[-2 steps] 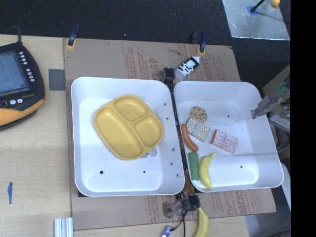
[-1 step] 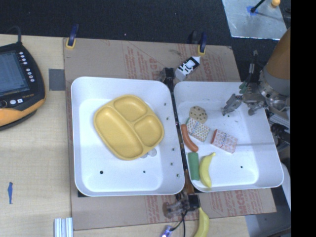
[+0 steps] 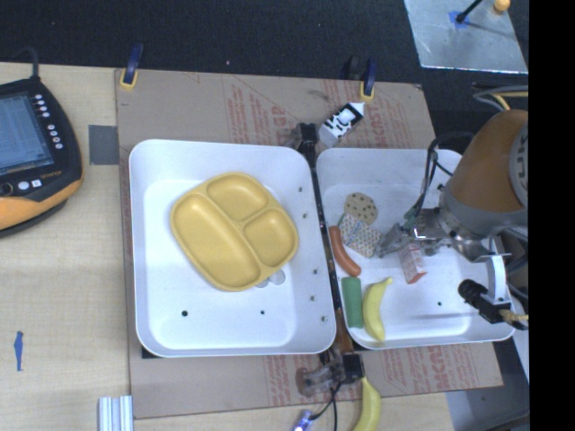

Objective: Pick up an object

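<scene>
The gripper [image 3: 398,239] is low inside the right bin [image 3: 449,326], reaching in from the right, its tip near the bin's middle. Whether it is open or closed cannot be told; nothing is seen to be gripped. A patterned pouch [image 3: 359,234] lies just left of the gripper tip, apparently touching or nearly so. A speckled cookie [image 3: 361,206] sits directly above the pouch. A small pink-red item [image 3: 412,263] lies just below and right of the gripper tip; its identity is unclear.

Along the bin's left wall lies a sausage [image 3: 343,251], long axis running from upper left to lower right. Below it, a green block [image 3: 351,300] stands with its long axis roughly up and down in the picture. Beside that on the right, a banana [image 3: 375,307] lies near vertical, curved, its upper end pointing up and right towards the gripper. These three are left of and below the gripper, apart from it.

The left bin [image 3: 157,241] holds a yellow divided plate [image 3: 234,230], tilted diagonally in view.

Both bins rest on a cardboard sheet [image 3: 225,97] clamped to a light wooden tabletop [image 3: 54,312]. A teach pendant [image 3: 31,155] lies at the tabletop's left. A second banana [image 3: 367,404] lies outside the bins at the lower edge. A black-and-white item [image 3: 342,121] rests on the cardboard above the bins. Dark floor [image 3: 225,16] is beyond.
</scene>
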`<state>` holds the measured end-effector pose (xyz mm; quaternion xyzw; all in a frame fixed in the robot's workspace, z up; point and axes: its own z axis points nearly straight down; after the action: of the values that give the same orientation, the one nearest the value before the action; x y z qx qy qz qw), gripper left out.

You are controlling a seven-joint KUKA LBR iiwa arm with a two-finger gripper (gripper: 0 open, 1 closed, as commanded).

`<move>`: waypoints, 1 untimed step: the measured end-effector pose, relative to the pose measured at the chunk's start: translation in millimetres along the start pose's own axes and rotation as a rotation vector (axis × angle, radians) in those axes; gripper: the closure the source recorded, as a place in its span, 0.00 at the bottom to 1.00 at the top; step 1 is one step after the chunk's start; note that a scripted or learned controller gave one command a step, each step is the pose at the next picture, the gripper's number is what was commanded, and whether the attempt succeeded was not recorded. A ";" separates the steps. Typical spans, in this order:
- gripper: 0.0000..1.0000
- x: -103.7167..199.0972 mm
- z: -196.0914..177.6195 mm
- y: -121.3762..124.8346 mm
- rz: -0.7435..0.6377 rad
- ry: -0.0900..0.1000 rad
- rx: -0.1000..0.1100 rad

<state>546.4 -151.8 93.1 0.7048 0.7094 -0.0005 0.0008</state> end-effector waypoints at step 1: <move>1.00 -1.0 -9.2 -0.6 -0.004 -0.001 0.004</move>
<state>545.8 -152.8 102.3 0.7035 0.7107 -0.0024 -0.0002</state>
